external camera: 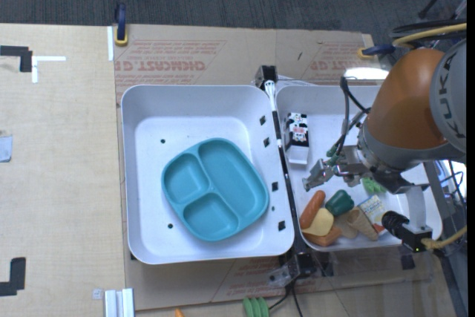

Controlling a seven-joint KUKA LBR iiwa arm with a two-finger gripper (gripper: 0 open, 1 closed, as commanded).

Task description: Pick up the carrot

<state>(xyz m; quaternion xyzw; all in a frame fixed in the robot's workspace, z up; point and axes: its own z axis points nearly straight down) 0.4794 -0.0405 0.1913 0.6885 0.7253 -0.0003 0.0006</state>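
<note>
End effector [320, 173] hanging low in the right-hand shallow white bin [326, 96], just above the carrot; finger state impossible to tell. Pale wooden worktop [52, 159] spreading wide to the left. Left-hand white bin [141, 234] carrying a teal three-compartment plastic plate [215, 189], ringed by bare floor. Small orange tapered carrot [312, 208] lying slantwise near the right bin's front left corner, touching a yellow wedge [323, 222]; green pepper-like toy [341, 202] just beside. Black-and-white carton [297, 131] further back, along the dividing wall.
</note>
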